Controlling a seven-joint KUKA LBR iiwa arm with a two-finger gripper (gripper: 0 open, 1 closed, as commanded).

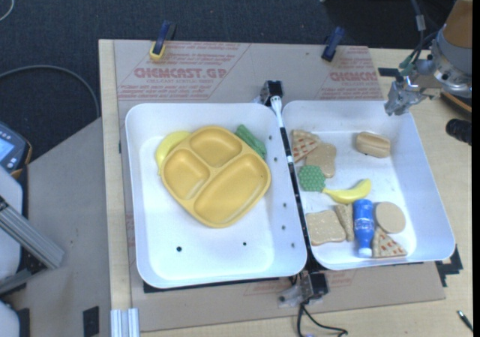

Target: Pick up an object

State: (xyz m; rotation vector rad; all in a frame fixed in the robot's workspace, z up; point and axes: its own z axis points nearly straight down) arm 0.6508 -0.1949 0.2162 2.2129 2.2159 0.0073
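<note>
The right bin [427,178] holds several toy foods: a bread roll [373,144], a yellow banana [349,192], a blue bottle [363,226], a green broccoli piece [310,177], a toast slice [325,227], a round cookie [390,217] and waffle-like pieces [304,144]. My gripper [400,98] hangs above the far right corner of this bin, up and to the right of the bread roll, with nothing seen between its fingers.
The left bin [150,238] carries a yellow divided plate [216,175], with a green item [251,139] and a yellow one [169,145] tucked at its far edge. Clamps [160,41] sit on the cardboard's back edge. A black divider [289,178] separates the bins.
</note>
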